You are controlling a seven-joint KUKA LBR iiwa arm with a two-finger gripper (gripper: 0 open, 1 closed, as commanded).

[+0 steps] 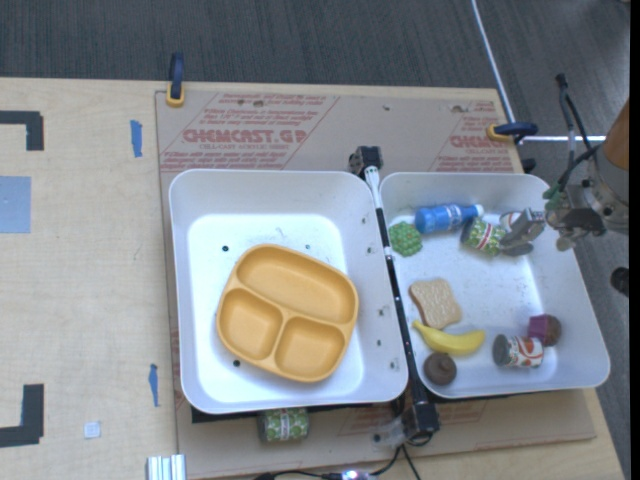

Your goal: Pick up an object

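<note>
You have two shallow white plastic bins side by side on the bench: the left bin [190,268] and the right bin [575,308].

In the left bin lies one orange three-compartment plastic plate [288,313].

In the right bin you can count eight loose things:
- one blue plastic bottle [445,217] lying on its side near the far wall;
- one small green bumpy ball [405,238] just to its left, close to the divider;
- two small toy cans: one green-labelled can [483,236] lying tilted near the far wall, and one red-and-white can [519,351] near the front;
- one tan toy bread slice [436,302] in the middle;
- one yellow toy banana [452,340] just in front of the bread;
- one brown round toy [439,369] at the front by the divider;
- one dark purple toy [544,328] just beside the red-and-white can.

One more green can [285,425] lies outside, in front of the left bin.

The metal two-finger gripper [520,232] sits low over the far right part of the right bin. Its fingers look slightly parted, and nothing is visibly caught between them. The green-labelled can lies just to the gripper's left, apparently touching it or nearly so.
</note>
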